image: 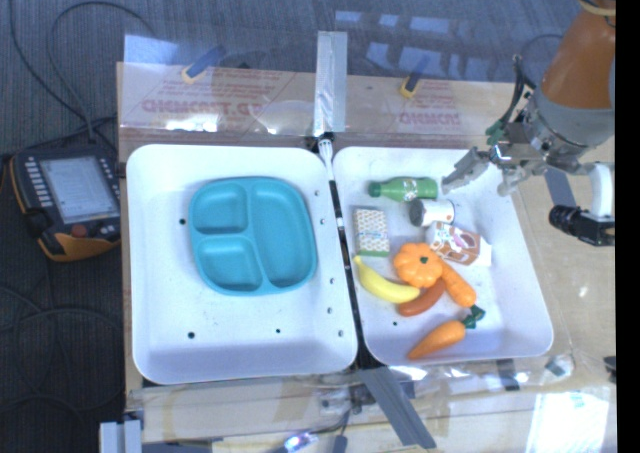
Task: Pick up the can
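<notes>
- The arm comes in from the right, its orange band high over the far right corner of the right bin.
- The gripper hangs over that bin's far right part; its two fingers stand spread apart with nothing between them.
- The can lies on its side in the right bin, just below the green bottle and near the gripper, not touched by it.
- A crumpled packet lies just beside the can on its near side.
- Nearer the front sit a small pumpkin, a banana and two carrots; a checkered sponge lies by the divider.
- The left bin holds a blue sectioned plate.
- A handheld control pad rests on the floor to the left.
</notes>
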`<move>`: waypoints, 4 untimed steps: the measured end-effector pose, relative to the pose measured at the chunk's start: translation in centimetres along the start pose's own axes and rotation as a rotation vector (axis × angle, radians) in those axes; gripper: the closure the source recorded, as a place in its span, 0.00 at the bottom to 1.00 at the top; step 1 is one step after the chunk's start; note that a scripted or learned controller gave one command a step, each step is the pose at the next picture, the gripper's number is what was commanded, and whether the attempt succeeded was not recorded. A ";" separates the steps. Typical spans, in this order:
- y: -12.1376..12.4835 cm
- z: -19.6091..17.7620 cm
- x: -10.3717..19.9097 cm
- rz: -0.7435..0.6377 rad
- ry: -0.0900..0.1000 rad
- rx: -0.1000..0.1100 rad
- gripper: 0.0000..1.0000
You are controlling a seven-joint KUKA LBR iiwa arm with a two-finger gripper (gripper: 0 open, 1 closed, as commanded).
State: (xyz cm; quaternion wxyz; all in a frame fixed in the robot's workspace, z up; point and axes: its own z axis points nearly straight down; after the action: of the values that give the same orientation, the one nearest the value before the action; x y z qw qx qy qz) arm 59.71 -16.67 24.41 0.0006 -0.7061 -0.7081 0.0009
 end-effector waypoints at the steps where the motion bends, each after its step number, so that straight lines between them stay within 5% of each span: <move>1: 0.0 -0.9 0.1 -0.002 0.000 0.001 1.00; 2: -0.9 -14.1 -1.5 0.249 -0.003 -0.001 1.00; 3: 7.1 -19.0 -1.4 0.397 -0.003 0.000 1.00; 4: 7.1 -19.9 -1.2 0.393 -0.007 0.001 1.00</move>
State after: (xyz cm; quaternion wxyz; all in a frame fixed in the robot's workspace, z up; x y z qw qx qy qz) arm 66.90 -17.86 44.25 -0.0017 -0.8309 -0.5564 0.0041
